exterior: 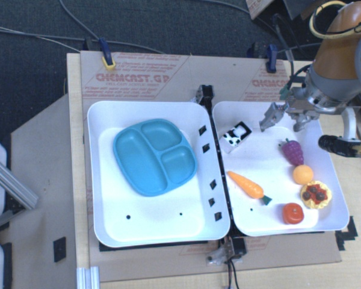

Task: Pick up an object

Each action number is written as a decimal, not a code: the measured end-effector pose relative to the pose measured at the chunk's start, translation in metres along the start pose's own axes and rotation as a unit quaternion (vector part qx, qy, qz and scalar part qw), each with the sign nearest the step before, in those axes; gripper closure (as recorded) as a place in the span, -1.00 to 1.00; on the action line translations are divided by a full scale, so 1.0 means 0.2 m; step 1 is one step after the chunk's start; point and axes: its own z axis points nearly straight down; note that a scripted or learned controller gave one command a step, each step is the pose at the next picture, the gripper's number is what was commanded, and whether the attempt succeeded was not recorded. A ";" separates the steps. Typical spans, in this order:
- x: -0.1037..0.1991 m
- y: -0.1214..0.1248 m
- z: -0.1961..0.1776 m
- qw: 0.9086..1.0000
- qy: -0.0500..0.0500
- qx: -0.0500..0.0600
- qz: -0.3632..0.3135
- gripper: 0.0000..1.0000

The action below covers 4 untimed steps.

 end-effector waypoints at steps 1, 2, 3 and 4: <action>0.00 0.01 -0.04 1.000 -0.001 -0.007 -0.001 -1.00; 0.00 0.00 0.27 1.000 -0.001 -0.004 -0.001 -1.00; 0.05 0.02 0.55 1.000 -0.001 -0.005 -0.002 -1.00; 0.05 0.02 0.59 1.000 -0.001 -0.006 -0.001 -1.00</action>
